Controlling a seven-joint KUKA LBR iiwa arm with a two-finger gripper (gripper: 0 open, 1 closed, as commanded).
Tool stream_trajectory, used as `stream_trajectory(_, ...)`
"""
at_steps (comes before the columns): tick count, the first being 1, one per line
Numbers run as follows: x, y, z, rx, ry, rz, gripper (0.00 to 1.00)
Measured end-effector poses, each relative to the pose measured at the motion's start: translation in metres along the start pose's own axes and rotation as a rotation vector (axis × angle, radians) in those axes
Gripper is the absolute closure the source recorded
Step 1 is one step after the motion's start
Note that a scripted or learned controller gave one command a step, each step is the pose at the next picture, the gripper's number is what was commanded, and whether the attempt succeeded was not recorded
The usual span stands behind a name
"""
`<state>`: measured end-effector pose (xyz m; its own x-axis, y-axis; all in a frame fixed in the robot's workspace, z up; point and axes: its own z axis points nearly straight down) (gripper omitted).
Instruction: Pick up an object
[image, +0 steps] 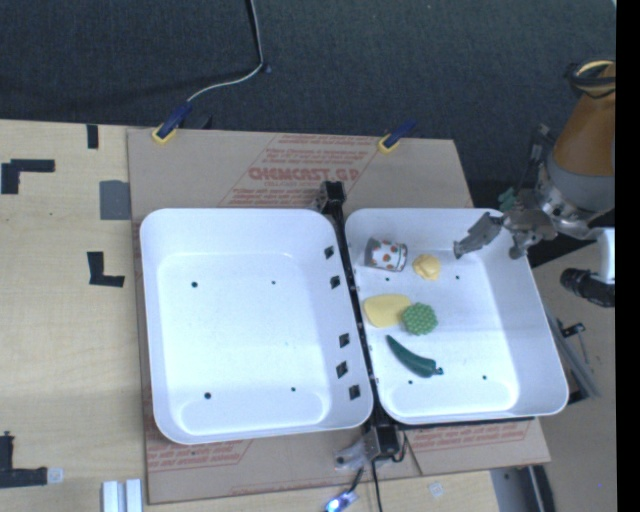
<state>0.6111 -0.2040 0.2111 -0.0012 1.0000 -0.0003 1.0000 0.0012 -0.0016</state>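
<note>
The gripper (487, 237) hangs over the upper right part of the right bin (520, 330), coming in from the right edge, with nothing between its fingers; whether they are spread or pressed together I cannot tell from this angle.

Nearest to it, just off to its left, lies a small yellow lump (427, 266), rounded and smooth. It looks light, probably a plastic toy, and being round it may roll or squirt out of a pinch unless taken squarely across its middle.

A little further left, close to the wall between the bins, a small can (386, 255) lies on its side, white with red spots. It looks stiff and light; a grasp across its round body would likely hold, though it could roll.

Further from the tool, down and to its left, a pale yellow piece (386, 309) sits touching a green knobbly ball (420, 319). The ball's rough surface should give good purchase, but the two lying together leave little room for a finger between them.

Farthest within this bin lies a slim dark green pepper (413, 357), best pinched across its narrow width.

Beyond the divider, the left bin (240, 320) lies well apart.
</note>
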Motion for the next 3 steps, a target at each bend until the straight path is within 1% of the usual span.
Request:
stream_trajectory(1, 0.088, 0.033, -0.03, -0.005, 0.003, -0.009, 0.0)
stream_trajectory(2, 0.111, 0.04, 0.11, 0.012, 0.002, -0.002, 0.0)
stream_trajectory(3, 0.111, 0.052, 0.128, 0.0, 0.0, -0.002, 0.0)
